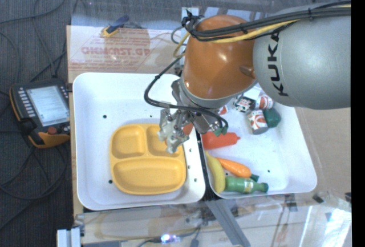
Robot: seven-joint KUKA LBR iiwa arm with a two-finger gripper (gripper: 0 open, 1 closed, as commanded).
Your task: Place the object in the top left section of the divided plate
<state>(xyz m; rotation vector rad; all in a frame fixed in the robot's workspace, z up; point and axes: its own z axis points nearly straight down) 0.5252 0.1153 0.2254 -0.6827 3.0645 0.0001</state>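
Claw [173,136] over yellow plate's [147,161] upper right section; grip state unclear. Plate's long axis left-right, in left bin [102,97].

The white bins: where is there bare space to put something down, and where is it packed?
Left bin: bare floor above and left of the yellow divided plate; the claw hangs over the plate's upper right. Right bin: bare floor right of the carrot; crowded around the banana and green bottle.

The grey arm [302,63] reaches in from the right, its orange band [217,57] bulking large above the wrist. The gripper [174,137] points downward, its metal fingers [169,133] hanging close together.
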